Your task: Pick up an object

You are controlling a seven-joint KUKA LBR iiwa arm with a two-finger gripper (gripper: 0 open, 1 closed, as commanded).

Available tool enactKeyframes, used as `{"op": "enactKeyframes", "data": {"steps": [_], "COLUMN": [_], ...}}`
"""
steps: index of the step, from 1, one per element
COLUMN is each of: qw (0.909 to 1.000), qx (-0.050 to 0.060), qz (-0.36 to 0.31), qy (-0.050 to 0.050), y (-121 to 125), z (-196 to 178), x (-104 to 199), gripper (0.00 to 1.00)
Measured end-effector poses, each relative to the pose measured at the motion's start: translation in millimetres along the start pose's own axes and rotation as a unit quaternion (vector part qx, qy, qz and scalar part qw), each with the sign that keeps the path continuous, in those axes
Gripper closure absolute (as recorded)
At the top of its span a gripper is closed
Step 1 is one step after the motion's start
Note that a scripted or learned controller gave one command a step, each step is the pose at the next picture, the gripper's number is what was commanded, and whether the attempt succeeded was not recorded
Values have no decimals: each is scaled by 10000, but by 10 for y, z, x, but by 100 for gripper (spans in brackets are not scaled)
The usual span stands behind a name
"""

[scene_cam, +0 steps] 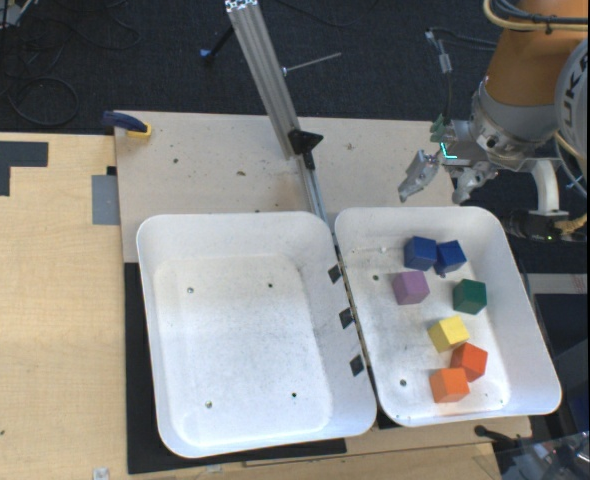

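The orange cube [449, 384] and the red cube [470, 359] are seen at the near end of the right bin [520, 278], farthest from the claw and touching one another. A little closer to the claw the yellow cube [448, 332] is found, then the green cube [469, 295] and the purple cube [410, 288]. Nearest below the claw, two blue cubes [434, 254] lie side by side. The left bin [165, 258] stands well apart from the claw, on its left in the view. The claw [443, 181] is held above the desk [375, 163], just past the far rim of the right bin. Its two fingers [416, 180] are spread apart and nothing is gripped between them. The arm [530, 58] is seen behind it, with the orange band above the grey wrist, pointing down.
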State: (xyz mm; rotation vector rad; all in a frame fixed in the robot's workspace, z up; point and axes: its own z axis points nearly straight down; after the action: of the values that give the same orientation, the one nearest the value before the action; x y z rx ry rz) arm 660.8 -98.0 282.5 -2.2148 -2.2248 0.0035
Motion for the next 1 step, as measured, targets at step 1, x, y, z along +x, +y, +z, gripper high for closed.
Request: {"op": "enactKeyframes", "data": {"steps": [1], "qw": [10000], "qx": [30], "qz": [14], "qy": [5], "y": [-90], "z": [607], "x": [29], "gripper": [0]}}
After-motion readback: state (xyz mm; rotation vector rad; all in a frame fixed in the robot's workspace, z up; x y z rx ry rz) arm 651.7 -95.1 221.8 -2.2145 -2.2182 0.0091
